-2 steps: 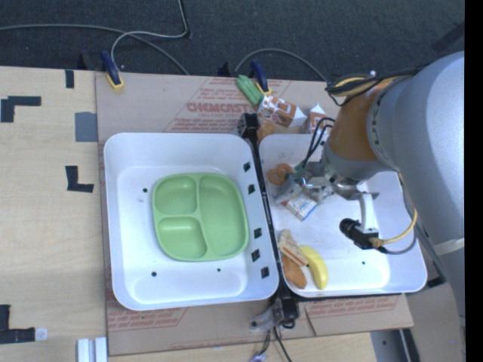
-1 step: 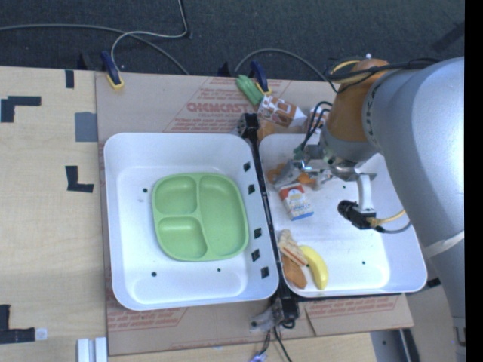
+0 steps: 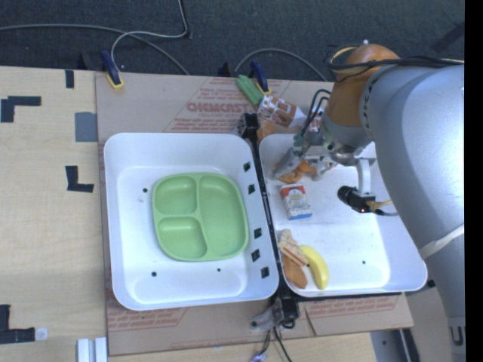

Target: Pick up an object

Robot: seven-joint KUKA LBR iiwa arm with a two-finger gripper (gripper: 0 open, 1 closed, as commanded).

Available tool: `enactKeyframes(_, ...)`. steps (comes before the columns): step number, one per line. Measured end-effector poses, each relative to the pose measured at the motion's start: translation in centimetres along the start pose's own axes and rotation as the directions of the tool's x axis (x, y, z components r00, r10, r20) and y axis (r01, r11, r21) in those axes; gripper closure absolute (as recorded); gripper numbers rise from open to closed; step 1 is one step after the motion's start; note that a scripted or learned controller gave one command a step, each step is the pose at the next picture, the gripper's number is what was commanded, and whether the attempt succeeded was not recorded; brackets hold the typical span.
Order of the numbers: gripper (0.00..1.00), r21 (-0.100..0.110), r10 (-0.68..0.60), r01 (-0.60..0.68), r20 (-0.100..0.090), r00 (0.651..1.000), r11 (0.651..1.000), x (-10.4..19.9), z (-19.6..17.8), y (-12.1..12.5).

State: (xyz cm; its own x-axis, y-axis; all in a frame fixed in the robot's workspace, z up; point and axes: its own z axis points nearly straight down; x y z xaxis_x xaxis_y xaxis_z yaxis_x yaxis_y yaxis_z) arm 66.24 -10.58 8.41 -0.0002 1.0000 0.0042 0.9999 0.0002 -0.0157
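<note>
My gripper (image 3: 303, 164) is low in the far left corner of the right bin (image 3: 377, 274). It is open, with its grey fingers (image 3: 285, 166) set on either side of a small orange item (image 3: 306, 170) that lies on the bin floor. A small red, white and blue carton (image 3: 296, 202) lies just in front of the gripper. Nearer the front edge are a yellow banana (image 3: 315, 267) and a brown bread-like piece (image 3: 291, 264), side by side. The arm's grey body covers the right side of the bin.
The left bin (image 3: 124, 202) holds a green divided plate (image 3: 200, 216). A brown and white packet (image 3: 276, 111) and a green clamp (image 3: 249, 89) sit on the cardboard just behind the bins. The divider between the bins (image 3: 260, 202) runs close to the gripper's left.
</note>
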Motion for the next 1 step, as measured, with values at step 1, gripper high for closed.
enactKeyframes(1,1.00,-0.001,-0.001,0.001,0.006,1.000,1.000,-0.18,-1.01,-0.02)
